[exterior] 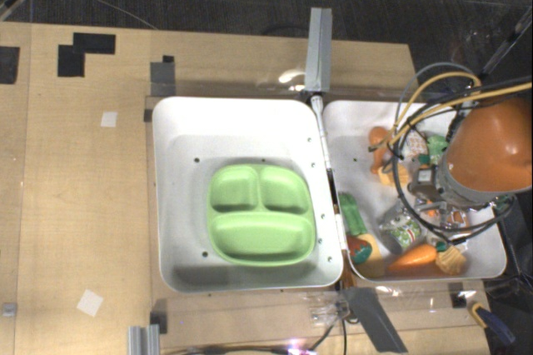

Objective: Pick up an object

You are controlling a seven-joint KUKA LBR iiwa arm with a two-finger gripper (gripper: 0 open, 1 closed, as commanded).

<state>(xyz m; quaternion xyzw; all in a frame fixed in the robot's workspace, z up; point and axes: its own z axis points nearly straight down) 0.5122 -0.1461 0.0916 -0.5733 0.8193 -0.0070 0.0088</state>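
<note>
Toys crowd the right-hand white bin (497, 260) on my wooden table (75, 203), where the grey arm with its orange band (493, 147) reaches in from the right and hangs low over the pile. From my remote seat I see a toy carrot (414, 258) lying along the bin's near edge, with a tan piece (450, 262) just beside its right end and a red-and-yellow piece (364, 248) at the near left corner. A green packet (352, 214) lies against the bin's left wall, and a small orange figure (381, 140) sits toward the far side. The pincer (433, 207) is buried under looping yellow and black cables (416, 116), and I cannot tell how it stands or whether it grips anything. In the left-hand bin (171, 178) a light green divided plate (261, 214) lies flat, three compartments up.
</note>
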